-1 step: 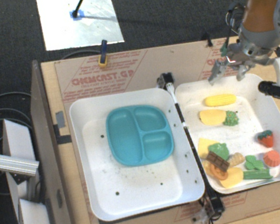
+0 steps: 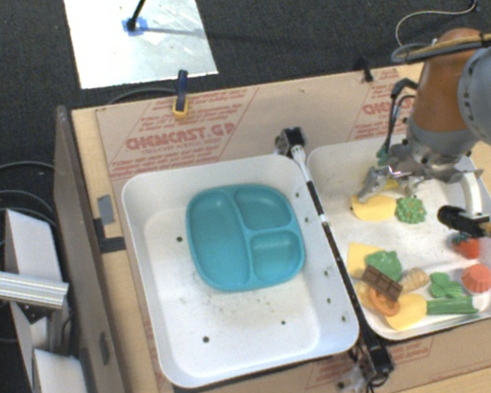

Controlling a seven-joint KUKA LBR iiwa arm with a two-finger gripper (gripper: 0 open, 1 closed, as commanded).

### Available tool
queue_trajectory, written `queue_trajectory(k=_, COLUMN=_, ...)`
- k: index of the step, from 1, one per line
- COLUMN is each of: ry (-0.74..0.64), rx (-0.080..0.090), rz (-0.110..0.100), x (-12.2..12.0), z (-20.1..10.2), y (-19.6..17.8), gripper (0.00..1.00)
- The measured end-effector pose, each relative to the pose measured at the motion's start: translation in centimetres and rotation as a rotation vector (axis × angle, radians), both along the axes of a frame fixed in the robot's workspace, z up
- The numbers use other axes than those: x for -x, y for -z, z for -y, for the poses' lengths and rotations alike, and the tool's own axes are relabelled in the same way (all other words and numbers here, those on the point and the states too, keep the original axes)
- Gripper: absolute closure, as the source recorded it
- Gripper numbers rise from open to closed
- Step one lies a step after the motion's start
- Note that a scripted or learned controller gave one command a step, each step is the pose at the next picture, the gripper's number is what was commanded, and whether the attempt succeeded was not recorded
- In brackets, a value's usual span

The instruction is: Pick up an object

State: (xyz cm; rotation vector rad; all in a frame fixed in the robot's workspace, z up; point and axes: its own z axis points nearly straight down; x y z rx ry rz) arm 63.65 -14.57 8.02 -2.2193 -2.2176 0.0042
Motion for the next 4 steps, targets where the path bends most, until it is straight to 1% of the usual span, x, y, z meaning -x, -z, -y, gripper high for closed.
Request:
queue_trajectory(k=1, ry=0.000, rx=-0.003, rz=-0.019, x=-1.8, z=0.1, y=-0.1, gripper=0.00)
queue_trajectory(k=2, ry=-0.003, rx=-0.002, rz=-0.013, x=-1.9, z=0.2, y=-1.3, gripper=1.00)
queue_trajectory(k=3, ry=-0.003, rx=-0.001, rz=-0.013, x=-1.9, z=0.2, y=-1.3, gripper=0.00)
queue_trajectory(k=4, ry=-0.010, rx=0.002, rz=-0.025, x=-2.6, z=-6.3, y=0.0, gripper=0.00)
